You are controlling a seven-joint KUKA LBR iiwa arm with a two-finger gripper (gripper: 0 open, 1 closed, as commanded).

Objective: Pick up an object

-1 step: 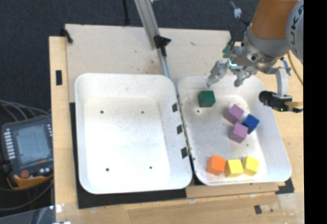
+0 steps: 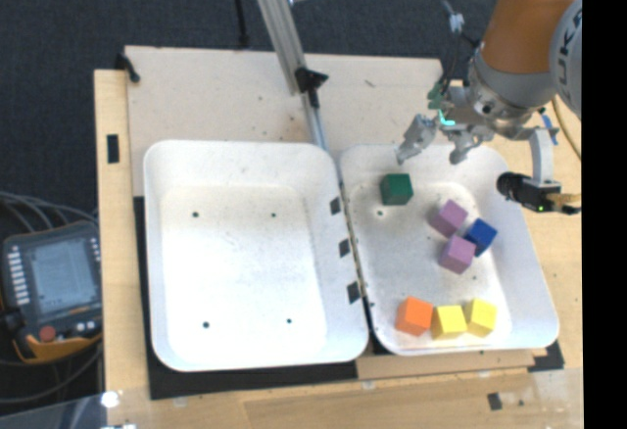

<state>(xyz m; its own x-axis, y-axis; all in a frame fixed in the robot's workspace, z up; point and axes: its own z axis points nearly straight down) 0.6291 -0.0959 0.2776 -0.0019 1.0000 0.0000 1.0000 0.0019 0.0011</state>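
The small green cube (image 2: 396,188), my likeliest pick, sits untouched on the right white plastic bin (image 2: 534,265) just below my two-finger gripper (image 2: 432,149), whose fingers hang spread, nothing grasped yet.

The right bin (image 2: 519,319) serves as the landmark. Above its far rim hangs the gripper (image 2: 435,145), its two fingers spread apart with nothing between them, carried by the grey arm (image 2: 524,25) with its orange band. Inside the right bin, nearest its far left corner, sits a green cube (image 2: 396,188). Toward the bin's middle lie two purple cubes (image 2: 450,217) (one just nearer the camera than the other) with a blue cube (image 2: 480,235) touching them on the right. Along the bin's near rim stand an orange cube (image 2: 414,315) and two yellow cubes (image 2: 451,321) in a row. The left bin (image 2: 245,251) adjoins its left edge.
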